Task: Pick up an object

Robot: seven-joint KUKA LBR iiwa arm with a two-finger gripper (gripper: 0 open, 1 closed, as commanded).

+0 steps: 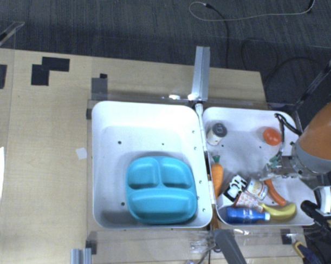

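Starting at your left, the left bin is sitting with one thing in it: a blue divided tray, lying flat toward the near side, close to the wall shared with the right bin.

Crossing that wall, you're looking at a carrot lying just beside it, and above that a small grey-and-white cup near the far corner. Moving along the near edge, a blue bottle is lying on its side, with a black-and-white packet and a labelled jar piled just behind it. A banana is curving along beside the bottle's cap end, touching the pile, and an orange stick-like item is resting just above the banana. Farther back, an orange ball is sitting alone.

At your right, the gripper is hanging low over the right bin, above the orange stick and the jar. Whether anything is held there is not clear from this angle.
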